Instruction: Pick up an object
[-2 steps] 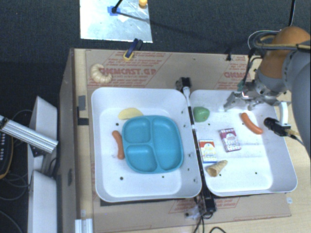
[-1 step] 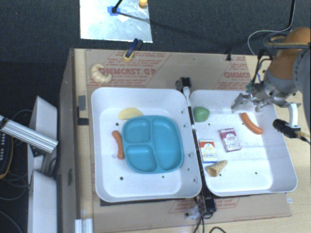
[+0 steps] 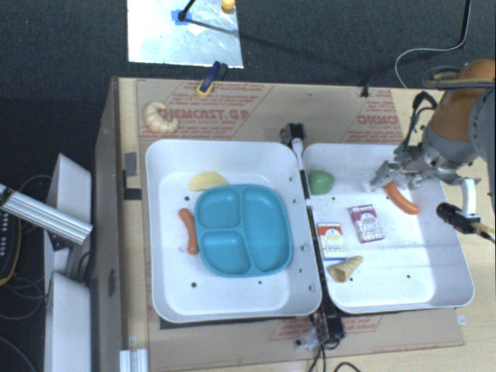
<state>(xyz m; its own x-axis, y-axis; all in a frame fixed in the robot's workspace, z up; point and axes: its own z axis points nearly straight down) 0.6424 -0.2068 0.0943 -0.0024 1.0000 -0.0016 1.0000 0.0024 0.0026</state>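
My gripper (image 3: 401,180) hangs over the upper right part of the right bin (image 3: 449,285), fingers spread open. Just below the fingertips an orange sausage (image 3: 403,199) lies on the bin floor, its upper end near the gap between the fingers; nothing is gripped. The same bin holds a green round piece (image 3: 321,181), a dark red box (image 3: 366,224), a small white and yellow box (image 3: 331,239) and a tan cone (image 3: 346,267).
The left bin (image 3: 167,285) carries a blue divided plate (image 3: 242,229), a yellow piece (image 3: 208,181) and a red-orange sausage (image 3: 188,231). A black divider clamp (image 3: 294,136) sits between the bins. On the cardboard behind lie a beige curled toy (image 3: 160,115) and a blue-yellow clip (image 3: 210,78).
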